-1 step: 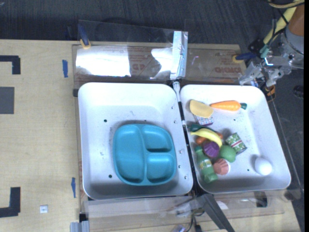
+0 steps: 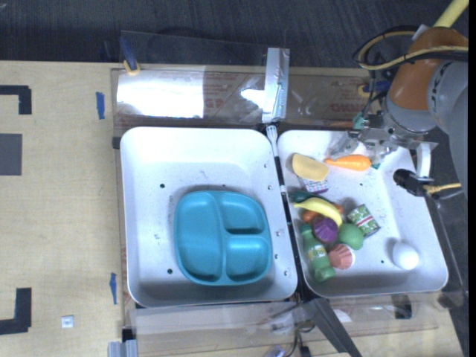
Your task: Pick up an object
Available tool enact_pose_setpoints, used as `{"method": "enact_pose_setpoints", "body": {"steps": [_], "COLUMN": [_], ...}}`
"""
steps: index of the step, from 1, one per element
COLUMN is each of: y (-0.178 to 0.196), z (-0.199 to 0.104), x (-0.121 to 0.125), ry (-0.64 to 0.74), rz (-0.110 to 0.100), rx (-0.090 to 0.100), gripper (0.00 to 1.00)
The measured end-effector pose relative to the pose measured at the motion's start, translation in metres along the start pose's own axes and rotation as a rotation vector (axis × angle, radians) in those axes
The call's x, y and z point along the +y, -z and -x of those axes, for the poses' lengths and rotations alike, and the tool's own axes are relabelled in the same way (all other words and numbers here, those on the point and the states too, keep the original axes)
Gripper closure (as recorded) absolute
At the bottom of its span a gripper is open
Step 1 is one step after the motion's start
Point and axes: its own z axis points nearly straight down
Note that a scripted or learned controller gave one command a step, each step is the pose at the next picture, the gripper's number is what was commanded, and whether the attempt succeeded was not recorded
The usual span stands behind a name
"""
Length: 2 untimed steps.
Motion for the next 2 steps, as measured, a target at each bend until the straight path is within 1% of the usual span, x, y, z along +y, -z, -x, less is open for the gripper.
{"method": "enact_pose_setpoints", "body": {"steps": [1, 2], "y": [-0.005, 0.006], "z": [0.005, 0.007], "x": [-0.009, -0.010], "ry": [0.255, 0.255], "rz": [0.008, 0.004], "rx": [-0.004, -0.009], "gripper": [0.00, 1.00]}}
